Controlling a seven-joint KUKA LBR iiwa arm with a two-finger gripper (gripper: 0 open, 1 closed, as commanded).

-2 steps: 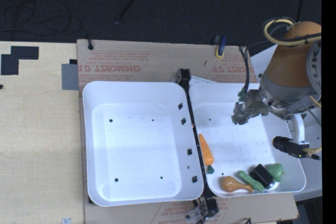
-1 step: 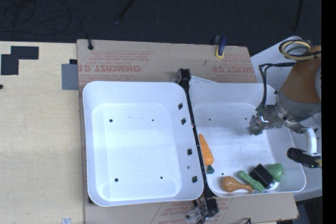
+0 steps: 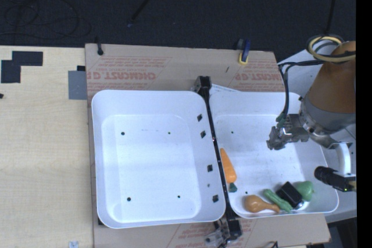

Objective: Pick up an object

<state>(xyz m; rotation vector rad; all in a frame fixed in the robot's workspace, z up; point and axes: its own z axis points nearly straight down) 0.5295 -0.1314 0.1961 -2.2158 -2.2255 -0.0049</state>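
The right bin (image 3: 256, 125) holds an orange carrot-shaped piece (image 3: 228, 166) against its left wall. Along its front edge lie a tan gourd-shaped piece (image 3: 257, 203), a green object (image 3: 290, 197) and a small black block (image 3: 289, 193) resting on the green one. My gripper (image 3: 280, 137) hangs over the right part of this bin, above and to the right of the carrot and well back from the front pile. Nothing shows between its fingers.
The left bin (image 3: 151, 157) stands beside the right one, with a black clip strip (image 3: 210, 142) along their shared wall. Brown cardboard (image 3: 174, 67) lies under both bins. A blue and yellow clamp (image 3: 243, 50) sits at the cardboard's back edge.
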